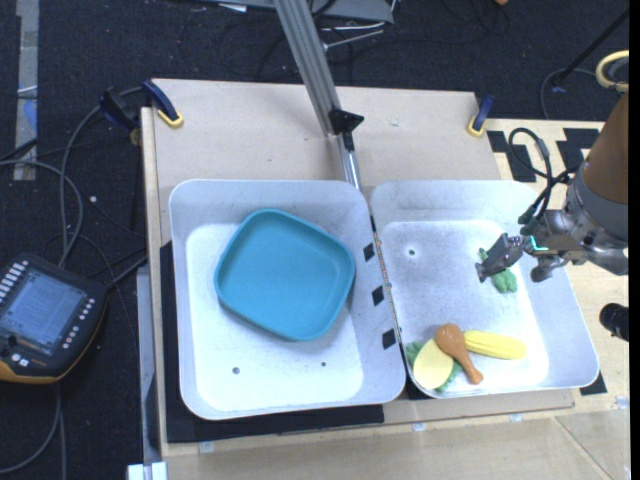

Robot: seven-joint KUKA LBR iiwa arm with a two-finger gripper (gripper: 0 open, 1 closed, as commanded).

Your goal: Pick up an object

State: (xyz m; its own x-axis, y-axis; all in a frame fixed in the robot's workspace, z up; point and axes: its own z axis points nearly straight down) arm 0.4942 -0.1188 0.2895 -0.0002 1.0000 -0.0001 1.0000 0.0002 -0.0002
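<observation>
My gripper [495, 263] hangs over the right bin [420, 208], in its right half, at the end of the arm coming in from the right. A small green object [506, 282] lies directly under and against the gripper's tip, partly covered by it. Toward the bin's front edge lie a yellow corn cob [496, 345], a brown wooden spoon-like piece [458, 350] and a pale yellow-green slice [432, 366], close together. A bit of green leafy stuff [414, 350] peeks out beside the slice.
The left bin [200, 218] holds a blue square plate [286, 274], tilted slightly. A metal pole [312, 53] slants down to the divide between the bins. Clamps sit at the bench's far corners.
</observation>
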